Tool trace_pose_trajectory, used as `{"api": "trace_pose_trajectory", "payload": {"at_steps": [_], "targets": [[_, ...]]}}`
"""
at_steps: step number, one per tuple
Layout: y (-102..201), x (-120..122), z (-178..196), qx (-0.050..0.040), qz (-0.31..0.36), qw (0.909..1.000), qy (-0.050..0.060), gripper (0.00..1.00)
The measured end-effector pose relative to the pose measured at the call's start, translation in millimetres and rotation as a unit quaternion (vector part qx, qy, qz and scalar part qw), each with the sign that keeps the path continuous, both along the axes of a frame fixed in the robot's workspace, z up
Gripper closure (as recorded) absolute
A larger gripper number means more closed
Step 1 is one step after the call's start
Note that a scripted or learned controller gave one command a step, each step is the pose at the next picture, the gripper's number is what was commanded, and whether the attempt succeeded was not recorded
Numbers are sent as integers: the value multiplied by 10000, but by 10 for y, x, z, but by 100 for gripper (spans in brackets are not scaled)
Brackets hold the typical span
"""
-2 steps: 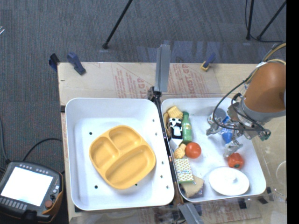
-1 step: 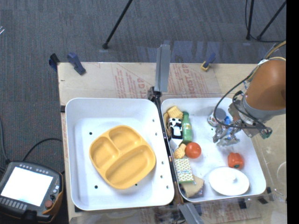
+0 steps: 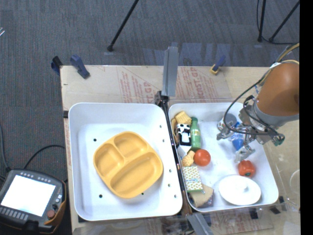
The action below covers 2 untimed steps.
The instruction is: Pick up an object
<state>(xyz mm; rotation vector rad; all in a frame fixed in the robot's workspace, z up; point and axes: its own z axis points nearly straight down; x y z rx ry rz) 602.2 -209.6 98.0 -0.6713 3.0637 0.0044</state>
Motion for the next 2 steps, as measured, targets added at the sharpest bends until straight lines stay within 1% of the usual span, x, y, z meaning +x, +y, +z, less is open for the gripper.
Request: {"api": "trace_pose_trajectory", "payload": {"at_steps": [1, 2], "targets": [[86, 168, -106, -10, 174, 9998, 7, 0], [88, 184, 7, -6, 160, 9999, -23, 100]]}}
